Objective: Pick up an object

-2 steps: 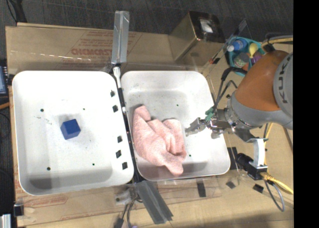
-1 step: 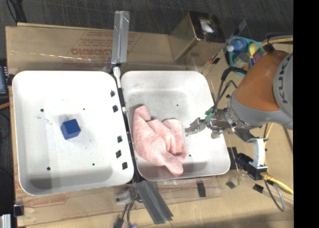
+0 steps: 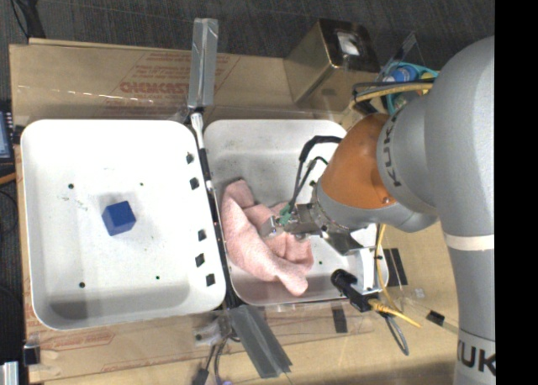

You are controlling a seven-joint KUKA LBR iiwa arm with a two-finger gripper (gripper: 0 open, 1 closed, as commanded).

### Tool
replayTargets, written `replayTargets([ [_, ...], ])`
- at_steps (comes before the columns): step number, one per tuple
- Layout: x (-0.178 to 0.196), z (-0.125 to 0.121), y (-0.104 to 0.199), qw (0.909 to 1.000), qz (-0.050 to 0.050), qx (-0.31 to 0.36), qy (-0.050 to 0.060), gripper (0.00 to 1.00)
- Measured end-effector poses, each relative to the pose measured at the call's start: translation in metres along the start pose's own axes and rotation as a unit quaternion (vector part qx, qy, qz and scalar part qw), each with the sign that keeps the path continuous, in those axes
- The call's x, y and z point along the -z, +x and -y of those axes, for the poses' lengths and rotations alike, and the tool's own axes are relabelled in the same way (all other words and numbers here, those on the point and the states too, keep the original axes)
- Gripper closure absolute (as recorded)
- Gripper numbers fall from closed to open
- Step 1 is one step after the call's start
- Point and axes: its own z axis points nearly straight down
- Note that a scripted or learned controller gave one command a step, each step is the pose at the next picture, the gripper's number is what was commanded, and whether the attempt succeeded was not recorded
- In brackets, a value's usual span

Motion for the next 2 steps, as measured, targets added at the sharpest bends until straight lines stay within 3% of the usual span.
replayTargets([
  [1, 0.0099, -0.0004, 0.0002, 1.0000, -0.001, 0.002, 0.001, 1.00],
  [2, 0.0012, -0.0044, -0.0066, 0.9999, 0.000, -0.012, 0.000, 1.00],
])
